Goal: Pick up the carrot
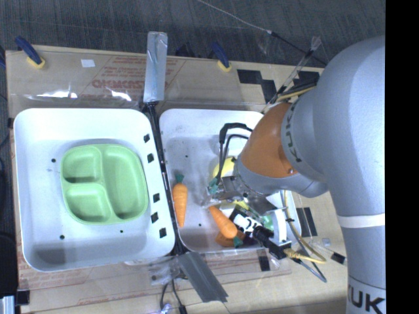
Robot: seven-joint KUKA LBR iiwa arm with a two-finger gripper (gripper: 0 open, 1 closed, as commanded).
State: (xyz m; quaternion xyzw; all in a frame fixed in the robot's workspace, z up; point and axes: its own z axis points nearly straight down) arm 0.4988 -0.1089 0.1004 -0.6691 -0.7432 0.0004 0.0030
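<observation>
Camera view, looking down at a slant.

Bench (216, 84): brown sheet under clear film. Two blue clamps on its far edge, one at the left corner (29, 51) and one near the middle (221, 56). A strip of silver tape (155, 67) runs down from the far edge to the gap between the bins.

Left bin (26, 175): shallow and white. A pale green divided plate (105, 182) with three compartments lies flat on the middle of its floor.

Right bin (190, 129): shallow and white, set just beside the left bin. The arm (347, 129), grey with its orange band (268, 149), reaches in from the right and covers the bin's right half.

Gripper (222, 193): low over the middle of the right bin's floor, below the orange band. Cannot tell whether it is open or closed, since the wrist hides that part.

Carrot (179, 205): on the right bin's floor, just beside the left wall. It lies lengthwise along that wall with its green stub end toward the far side, clearly apart from the gripper.

Second carrot (224, 222): also in the right bin, toward the front wall and lying at a slant. Its upper end sits close under the gripper, but I cannot tell whether they touch. The first carrot is near it, and the two are not touching.
</observation>
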